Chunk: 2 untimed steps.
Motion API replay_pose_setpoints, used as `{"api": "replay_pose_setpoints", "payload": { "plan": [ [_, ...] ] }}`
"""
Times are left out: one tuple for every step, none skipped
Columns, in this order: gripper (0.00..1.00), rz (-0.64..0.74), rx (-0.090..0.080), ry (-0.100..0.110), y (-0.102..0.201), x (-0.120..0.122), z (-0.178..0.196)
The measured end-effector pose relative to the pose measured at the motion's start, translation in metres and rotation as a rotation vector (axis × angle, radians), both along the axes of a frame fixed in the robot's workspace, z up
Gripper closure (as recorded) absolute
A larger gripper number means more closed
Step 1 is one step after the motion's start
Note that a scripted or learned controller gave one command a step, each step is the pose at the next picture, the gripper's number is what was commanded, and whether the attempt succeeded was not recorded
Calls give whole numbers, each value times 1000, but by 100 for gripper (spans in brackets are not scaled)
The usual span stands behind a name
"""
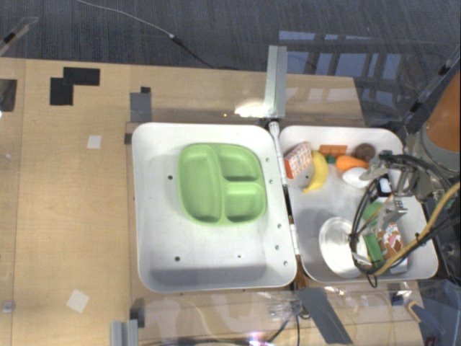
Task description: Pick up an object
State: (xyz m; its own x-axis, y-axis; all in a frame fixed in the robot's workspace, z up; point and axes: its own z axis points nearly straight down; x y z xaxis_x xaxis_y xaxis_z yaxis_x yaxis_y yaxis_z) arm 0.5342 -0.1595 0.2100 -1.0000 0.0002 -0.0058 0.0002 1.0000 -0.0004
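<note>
While the red-and-white packet (297, 160) perhaps bears print, unreadable, the gripper (382, 218) has a grip I cannot tell.

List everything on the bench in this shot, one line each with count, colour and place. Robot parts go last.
left bin: 1, white, left half of the bench
divided plate: 1, green, middle of the left bin
right bin: 1, white, beside the left bin
banana: 1, yellow, upper left of the right bin
packet: 1, red and white, left of the banana
carrot-like piece: 1, orange, upper middle of the right bin
round brown item: 1, brown, by the far rim
bowl: 1, clear or white, lower part of the right bin
arm: 1, grey and orange, right edge
gripper: 1, dark with cables, over the right bin
</note>
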Motion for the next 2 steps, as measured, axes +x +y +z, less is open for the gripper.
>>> {"api": "replay_pose_setpoints", "payload": {
  "plan": [
    [0, 118, 2, -4, -43, 38, -111],
    [0, 388, -8, -14, -5, 22, -120]
  ]
}}
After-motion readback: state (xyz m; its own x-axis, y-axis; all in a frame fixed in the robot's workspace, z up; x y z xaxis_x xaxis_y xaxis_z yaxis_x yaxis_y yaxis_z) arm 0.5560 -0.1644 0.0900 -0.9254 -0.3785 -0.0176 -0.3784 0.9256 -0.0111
